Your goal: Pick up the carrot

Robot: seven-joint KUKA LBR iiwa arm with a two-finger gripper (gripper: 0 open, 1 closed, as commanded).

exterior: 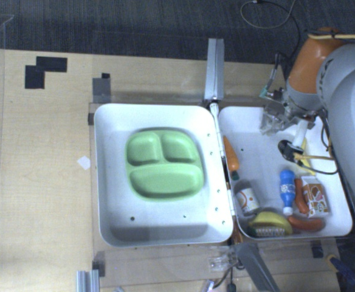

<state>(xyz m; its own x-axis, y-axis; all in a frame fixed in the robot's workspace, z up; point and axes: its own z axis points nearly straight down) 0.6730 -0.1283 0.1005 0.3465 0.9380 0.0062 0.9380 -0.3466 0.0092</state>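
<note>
The carrot (pixel 230 156) is a slim orange stick with a dark tip. It lies lengthwise against the left wall of the right bin (pixel 256 163), about halfway down. My gripper (pixel 275 123) hangs over the bin's far right corner, well up and to the right of the carrot, with bare bin floor between them. Nothing shows between it and the floor below.
The left bin (pixel 110 163) holds a green divided plate (pixel 163 163). Along the right bin's near edge lie a small can (pixel 246 199), a banana (pixel 270 220), a blue bottle (pixel 287 191), a sausage (pixel 306 224) and a red carton (pixel 315 199). The arm covers the bin's right side.
</note>
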